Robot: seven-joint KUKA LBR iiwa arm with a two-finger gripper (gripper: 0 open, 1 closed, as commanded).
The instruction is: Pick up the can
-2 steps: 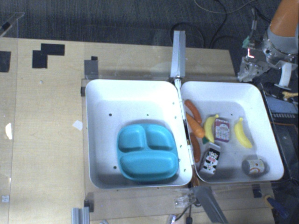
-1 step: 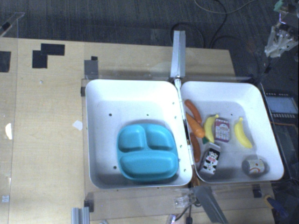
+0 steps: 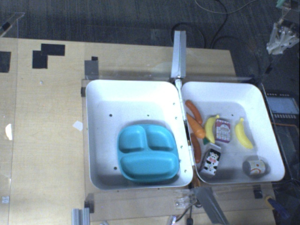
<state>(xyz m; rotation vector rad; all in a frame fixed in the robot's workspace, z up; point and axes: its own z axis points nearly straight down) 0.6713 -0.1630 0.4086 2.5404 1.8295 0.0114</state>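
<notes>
The grey can (image 3: 255,167) lay on its side in the right bin's (image 3: 262,97) near right corner, well below the gripper (image 3: 281,40), whose state could not be told.

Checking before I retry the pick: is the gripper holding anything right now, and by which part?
Nothing is held. The gripper hangs above the bench's far right corner, away from both bins; the can lies in the right bin.

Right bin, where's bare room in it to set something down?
In the right bin, bare floor runs along the far wall, beyond the bananas. A smaller patch lies between the cow-print carton and the can. The left side is crowded with hot dogs and a carrot.
</notes>
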